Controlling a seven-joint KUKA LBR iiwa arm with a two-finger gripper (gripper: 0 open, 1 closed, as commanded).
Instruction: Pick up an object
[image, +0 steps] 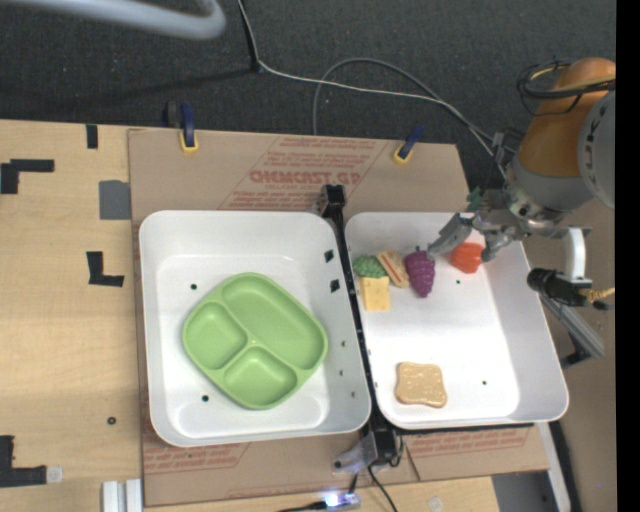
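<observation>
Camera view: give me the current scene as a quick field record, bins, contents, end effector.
left bin: holds green divided plate
right bin: holds toy food
back cluster: green leafy piece, yellow cheese block, striped sandwich-like piece, purple grapes
red-orange item: back right of the right bin, directly under the end effector
toast slice: front of right bin, alone
end effector: over the right bin's back right corner; grasp unclear

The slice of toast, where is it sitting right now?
The slice of toast lies flat in the right bin, near its front edge, well apart from the cluster of toy foods at the back: purple grapes and yellow cheese.
</observation>
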